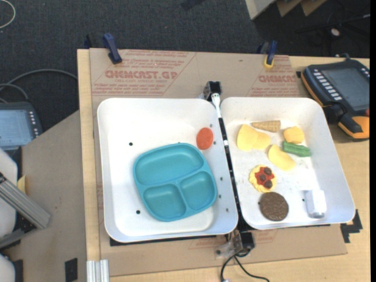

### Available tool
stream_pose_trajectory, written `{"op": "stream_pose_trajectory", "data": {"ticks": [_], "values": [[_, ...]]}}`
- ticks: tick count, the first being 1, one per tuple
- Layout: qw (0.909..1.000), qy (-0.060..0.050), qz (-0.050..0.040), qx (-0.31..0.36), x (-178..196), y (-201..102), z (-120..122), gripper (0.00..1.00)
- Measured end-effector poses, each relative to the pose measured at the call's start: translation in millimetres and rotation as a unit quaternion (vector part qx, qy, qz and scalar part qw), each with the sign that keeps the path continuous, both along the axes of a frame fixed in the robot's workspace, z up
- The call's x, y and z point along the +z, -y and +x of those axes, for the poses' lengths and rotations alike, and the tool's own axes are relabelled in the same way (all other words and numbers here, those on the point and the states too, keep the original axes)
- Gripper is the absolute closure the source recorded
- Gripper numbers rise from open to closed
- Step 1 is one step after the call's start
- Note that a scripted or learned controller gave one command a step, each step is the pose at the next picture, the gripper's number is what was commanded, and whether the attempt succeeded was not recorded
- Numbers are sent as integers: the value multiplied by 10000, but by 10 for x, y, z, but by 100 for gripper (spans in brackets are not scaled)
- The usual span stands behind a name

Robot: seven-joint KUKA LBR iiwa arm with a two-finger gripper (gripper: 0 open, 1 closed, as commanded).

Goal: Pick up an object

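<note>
The right bin [335, 163] holds several toy foods: a tan cone [267, 125], a yellow wedge [251, 138], a yellow piece [281, 157], a small yellow-orange item [294, 134], a green pod [296, 150], a small pizza with red toppings [262, 178], a brown cookie [274, 206] and a white block [315, 202]. In the left bin [117, 134] lie a teal divided plate [174, 181] and an orange ball [204, 138] near the right wall.
A black divider clip [214, 90] sits at the top between the bins. Blue and yellow clamps [111, 47] hold the cardboard at the back. A teach pendant [341, 90] rests at the right edge of the bench.
</note>
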State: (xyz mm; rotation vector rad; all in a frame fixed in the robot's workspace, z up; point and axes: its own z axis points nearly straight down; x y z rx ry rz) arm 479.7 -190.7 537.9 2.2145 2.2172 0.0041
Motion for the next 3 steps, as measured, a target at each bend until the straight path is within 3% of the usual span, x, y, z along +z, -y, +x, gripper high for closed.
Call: {"op": "stream_pose_trajectory", "data": {"ticks": [1,2,3], "values": [[10000,-49,17,-23,-527,331,-6,100],[10000,4,-5,1,1,227,113,100],[10000,-35,16,-7,-23,181,-8,100]]}}
